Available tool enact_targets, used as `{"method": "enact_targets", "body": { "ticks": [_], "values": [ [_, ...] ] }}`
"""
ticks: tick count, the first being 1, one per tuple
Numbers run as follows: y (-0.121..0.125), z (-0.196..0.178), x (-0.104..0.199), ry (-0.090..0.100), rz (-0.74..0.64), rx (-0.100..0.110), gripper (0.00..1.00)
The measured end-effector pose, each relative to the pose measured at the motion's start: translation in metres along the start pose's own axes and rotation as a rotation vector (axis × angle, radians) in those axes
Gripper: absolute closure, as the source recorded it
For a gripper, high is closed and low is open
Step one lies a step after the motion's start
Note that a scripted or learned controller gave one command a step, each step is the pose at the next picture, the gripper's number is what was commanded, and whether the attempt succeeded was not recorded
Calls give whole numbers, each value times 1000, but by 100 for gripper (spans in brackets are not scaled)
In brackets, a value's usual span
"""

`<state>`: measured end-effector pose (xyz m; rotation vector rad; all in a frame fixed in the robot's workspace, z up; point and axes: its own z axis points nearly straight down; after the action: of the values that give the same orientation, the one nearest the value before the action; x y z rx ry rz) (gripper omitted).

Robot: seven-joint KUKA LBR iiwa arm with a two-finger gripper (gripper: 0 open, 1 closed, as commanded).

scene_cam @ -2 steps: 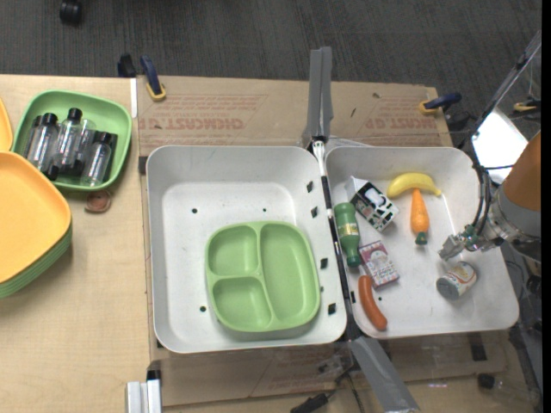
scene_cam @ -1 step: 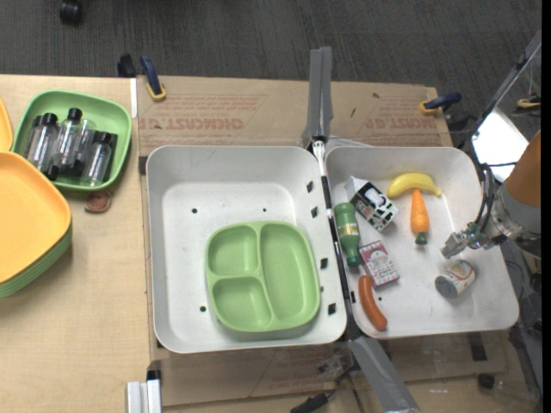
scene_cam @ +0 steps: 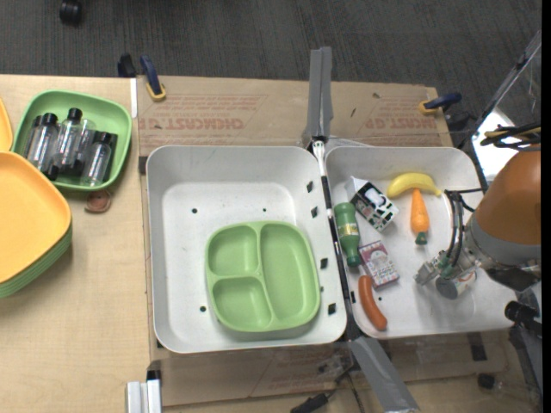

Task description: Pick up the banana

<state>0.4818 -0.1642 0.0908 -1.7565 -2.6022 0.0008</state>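
The banana (scene_cam: pixel 413 183) is lying in the right bin (scene_cam: pixel 491 317), near its upper wall, curved and yellow, with nothing of mine touching it. Sweeping from the frame's left: stacked orange plates (scene_cam: pixel 30 222) are sitting at the left edge, and above them a small green tray (scene_cam: pixel 116 119) is holding dark-capped bottles (scene_cam: pixel 69 144). In the centre, the left bin (scene_cam: pixel 172 196) is carrying a green divided plate (scene_cam: pixel 263 275). Moving into the right bin, a green bottle (scene_cam: pixel 347 233) is lying along the left wall, a red sausage (scene_cam: pixel 372 303) is resting at the lower left, a pink card (scene_cam: pixel 380 263) is sitting just above it, and a black-and-white carton (scene_cam: pixel 374 205) is lying up beside the banana. A carrot (scene_cam: pixel 418 215) is lying just below the banana. I am hanging my gripper (scene_cam: pixel 446 275) low over the bin's lower right part, below the carrot and well apart from the banana; whether my fingers are spread or closed I cannot tell.
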Motion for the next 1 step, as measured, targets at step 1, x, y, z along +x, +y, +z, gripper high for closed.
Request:
{"method": "enact_targets", "body": {
  "ticks": [1],
  "values": [
    [54,-100,5,-1,271,1,100]
  ]
}}
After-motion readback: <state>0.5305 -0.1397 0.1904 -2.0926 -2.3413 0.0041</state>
